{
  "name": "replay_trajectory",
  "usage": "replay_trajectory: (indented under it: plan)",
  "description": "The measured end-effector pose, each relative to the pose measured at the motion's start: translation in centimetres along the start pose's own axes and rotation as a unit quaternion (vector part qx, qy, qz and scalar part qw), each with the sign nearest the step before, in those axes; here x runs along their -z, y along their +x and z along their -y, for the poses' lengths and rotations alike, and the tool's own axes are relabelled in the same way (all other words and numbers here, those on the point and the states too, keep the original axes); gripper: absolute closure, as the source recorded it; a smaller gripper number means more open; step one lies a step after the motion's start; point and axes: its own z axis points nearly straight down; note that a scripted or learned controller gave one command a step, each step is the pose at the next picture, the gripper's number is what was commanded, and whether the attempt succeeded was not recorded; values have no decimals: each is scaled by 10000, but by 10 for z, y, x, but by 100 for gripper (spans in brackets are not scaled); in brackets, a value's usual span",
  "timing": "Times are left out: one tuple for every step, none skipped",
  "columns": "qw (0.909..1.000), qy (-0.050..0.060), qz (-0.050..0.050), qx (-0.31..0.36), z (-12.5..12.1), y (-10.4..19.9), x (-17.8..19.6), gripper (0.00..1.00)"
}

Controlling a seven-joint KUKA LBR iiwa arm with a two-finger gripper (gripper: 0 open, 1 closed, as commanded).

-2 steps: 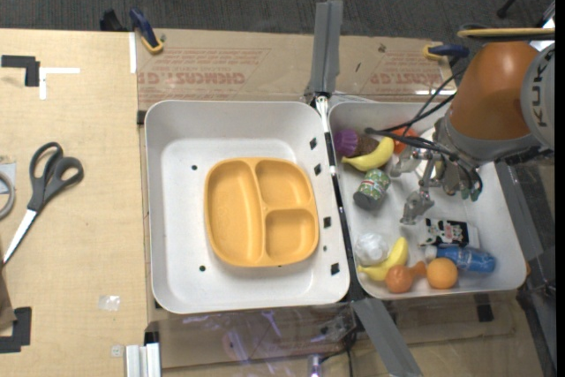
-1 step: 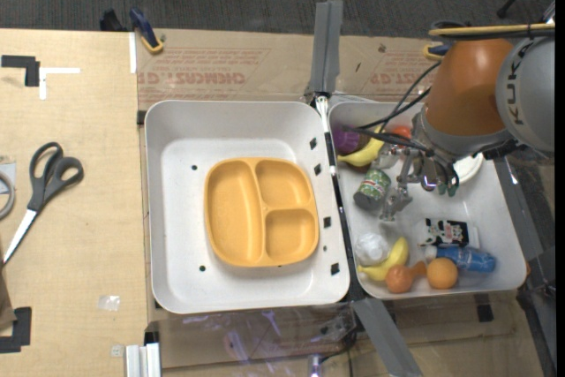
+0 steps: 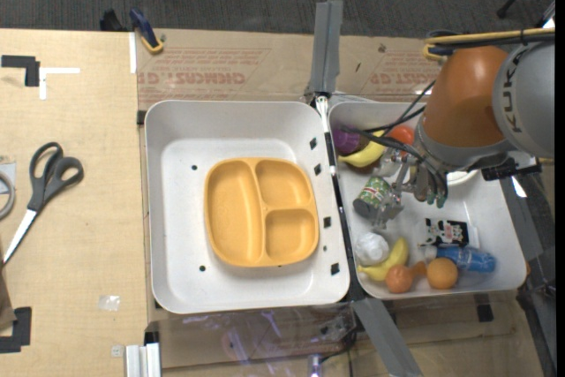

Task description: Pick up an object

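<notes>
My gripper (image 3: 420,183) hangs low in the right bin (image 3: 494,278), under the orange band of the arm (image 3: 468,97). A green can (image 3: 378,195) lies on its side just left of the gripper, close to it or touching. To the gripper's lower right lies a black-and-white item (image 3: 444,232). A yellow banana (image 3: 364,154), a purple object (image 3: 348,139) and a small red-orange piece (image 3: 402,135) sit at the bin's back left. Along the front lie a white ball (image 3: 372,246), a second banana (image 3: 395,256), two orange fruits (image 3: 400,279) (image 3: 441,273) and a blue bottle (image 3: 468,259).
The left bin (image 3: 168,190) holds a yellow divided plate (image 3: 261,211). Scissors (image 3: 40,185) lie on the wooden bench at the far left. A grey bar (image 3: 327,49) stands at the back between the bins. The arm covers the right bin's back right corner.
</notes>
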Motion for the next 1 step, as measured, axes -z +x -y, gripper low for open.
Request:
replay_trajectory:
  plan:
    - [10000,2,7,-62,21,59,0,0]
